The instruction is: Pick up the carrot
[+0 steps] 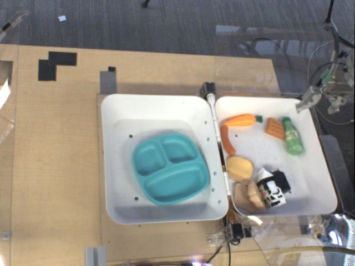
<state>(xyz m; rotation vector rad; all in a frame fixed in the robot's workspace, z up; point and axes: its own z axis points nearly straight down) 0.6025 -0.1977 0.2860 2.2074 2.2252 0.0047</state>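
The carrot (241,121), orange with a green stem end pointing right, lies on its side in the right bin (316,165), near the far left corner. My gripper (307,101) hangs over the far right corner of that bin, well to the right of the carrot and apart from it. Nothing shows in its grasp.
Around the carrot lie a red sausage (227,141), an orange cracker (273,128), a green bottle (292,136), a yellow potato-like piece (240,168), a tan lump (249,195) and a black-and-white item (273,188). The left bin (113,148) holds a teal divided plate (170,168).
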